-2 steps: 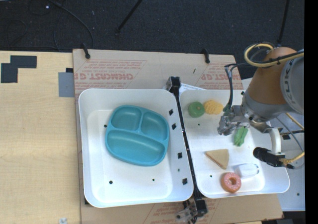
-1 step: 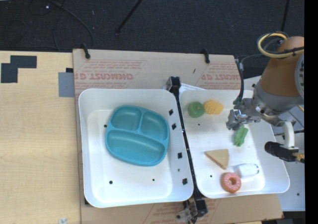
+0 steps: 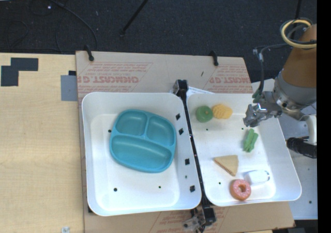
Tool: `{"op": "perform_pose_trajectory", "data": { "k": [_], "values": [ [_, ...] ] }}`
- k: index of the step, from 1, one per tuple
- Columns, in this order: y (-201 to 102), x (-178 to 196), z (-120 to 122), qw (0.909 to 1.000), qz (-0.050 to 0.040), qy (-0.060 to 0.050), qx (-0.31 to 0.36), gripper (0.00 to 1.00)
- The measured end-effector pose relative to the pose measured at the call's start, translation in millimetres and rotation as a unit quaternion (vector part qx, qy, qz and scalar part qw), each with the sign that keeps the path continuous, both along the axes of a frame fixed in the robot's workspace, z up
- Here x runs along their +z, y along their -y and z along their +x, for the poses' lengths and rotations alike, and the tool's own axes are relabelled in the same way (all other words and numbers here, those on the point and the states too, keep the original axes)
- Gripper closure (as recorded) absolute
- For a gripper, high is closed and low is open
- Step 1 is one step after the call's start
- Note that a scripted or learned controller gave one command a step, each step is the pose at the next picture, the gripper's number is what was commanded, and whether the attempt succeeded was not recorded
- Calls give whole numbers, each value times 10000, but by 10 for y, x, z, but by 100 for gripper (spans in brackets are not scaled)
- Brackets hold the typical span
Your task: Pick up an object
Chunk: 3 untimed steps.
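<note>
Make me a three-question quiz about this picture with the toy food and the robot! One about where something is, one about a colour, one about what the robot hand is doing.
1. Where is the blue plate?
A. left bin
B. right bin
C. on the cardboard

2. What colour is the donut?
A. green
B. pink
C. blue

3. What does the gripper do?
A. holds the donut
B. rests on the plate
C. hangs above the right bin, near the green pepper

Answers: 1 A, the plate lies in the left bin. 2 B, its icing is pink. 3 C, it hangs just above the pepper, carrying nothing visible.
</note>
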<state>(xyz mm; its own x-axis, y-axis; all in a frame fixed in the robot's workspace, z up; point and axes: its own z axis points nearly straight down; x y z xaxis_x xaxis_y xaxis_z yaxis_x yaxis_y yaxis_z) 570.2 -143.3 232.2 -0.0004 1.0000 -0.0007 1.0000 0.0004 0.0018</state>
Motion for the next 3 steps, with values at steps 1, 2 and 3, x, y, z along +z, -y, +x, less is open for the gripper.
{"op": "perform_pose_trajectory", "data": {
  "k": [1, 2, 3],
  "values": [
    [-419, 11, -69, 10000, 14, -30, 17, 100],
    [-866, -48, -83, 10000, 14, -31, 19, 100],
    [-1393, -126, -86, 10000, 14, -35, 20, 100]
  ]
}}
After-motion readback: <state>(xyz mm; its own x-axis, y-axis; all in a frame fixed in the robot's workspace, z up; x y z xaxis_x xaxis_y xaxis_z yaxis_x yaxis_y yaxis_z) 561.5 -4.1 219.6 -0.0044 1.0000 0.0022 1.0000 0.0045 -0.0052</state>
